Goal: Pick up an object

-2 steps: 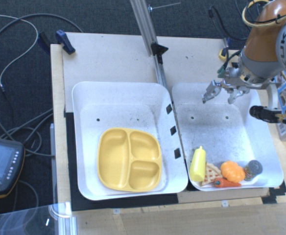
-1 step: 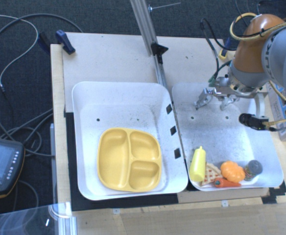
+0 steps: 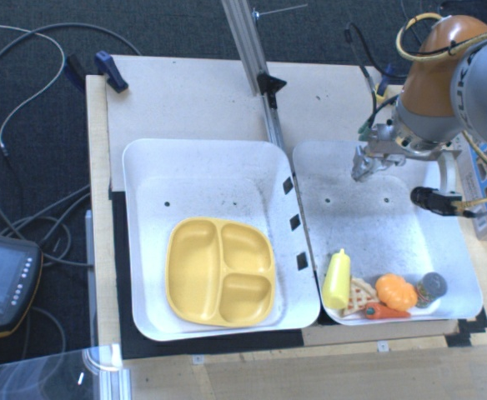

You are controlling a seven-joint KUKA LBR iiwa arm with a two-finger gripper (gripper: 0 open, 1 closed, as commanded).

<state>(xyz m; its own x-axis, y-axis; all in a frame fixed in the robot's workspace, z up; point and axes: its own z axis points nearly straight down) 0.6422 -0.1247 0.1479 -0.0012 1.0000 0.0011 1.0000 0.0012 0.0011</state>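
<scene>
Pale bench (image 3: 193, 98) (two white bins (image 3: 143, 173)) on dark floor (image 3: 35, 98).

looked like a robotics lab, not a home or kitchen. a grey arm with an orange band (image 3: 444, 65) reached in from the right over a plain bench (image 3: 193, 98). two shallow white bins (image 3: 218, 161) sat side by side on it, split by an aluminium rail (image 3: 248, 32) running to the far edge. loose black cables (image 3: 35, 65) trailed over dark carpet on the left, with a control pendant screen (image 3: 2, 282) at the near left. a blue clamp (image 3: 110, 71) gripped the bench's far left corner. the food items near right (image 3: 381, 294) looked like plastic toys.
</scene>
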